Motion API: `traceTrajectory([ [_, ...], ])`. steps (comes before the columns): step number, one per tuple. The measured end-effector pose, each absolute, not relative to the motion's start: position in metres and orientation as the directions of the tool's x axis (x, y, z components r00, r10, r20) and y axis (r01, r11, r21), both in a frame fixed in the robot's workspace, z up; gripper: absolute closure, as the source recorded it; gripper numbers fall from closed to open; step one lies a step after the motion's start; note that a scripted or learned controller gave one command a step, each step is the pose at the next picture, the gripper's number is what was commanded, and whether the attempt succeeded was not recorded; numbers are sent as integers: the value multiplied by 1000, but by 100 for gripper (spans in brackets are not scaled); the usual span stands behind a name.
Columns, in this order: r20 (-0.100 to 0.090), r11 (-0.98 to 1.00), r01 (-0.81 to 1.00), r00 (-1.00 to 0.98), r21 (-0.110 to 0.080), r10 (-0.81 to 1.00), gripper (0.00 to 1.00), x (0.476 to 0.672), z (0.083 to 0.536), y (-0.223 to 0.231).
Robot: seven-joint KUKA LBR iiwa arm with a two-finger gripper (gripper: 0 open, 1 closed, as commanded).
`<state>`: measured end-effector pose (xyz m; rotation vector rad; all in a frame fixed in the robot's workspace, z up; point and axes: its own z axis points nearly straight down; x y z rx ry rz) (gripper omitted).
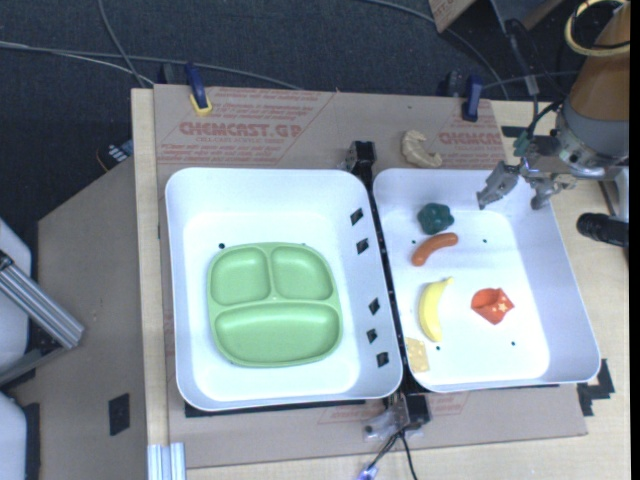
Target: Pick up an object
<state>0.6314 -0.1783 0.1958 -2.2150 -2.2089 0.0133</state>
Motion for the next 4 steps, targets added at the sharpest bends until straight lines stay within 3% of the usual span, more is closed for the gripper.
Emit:
traceTrajectory([
  [1,1,0,1000,0,0,1000,0,635,205,-178],
  [3,2,1,1000,-1,-5,1000,0,637,100,-179],
  [4,1,2,1000,-2,-3,1000,0,638,84,-178],
])
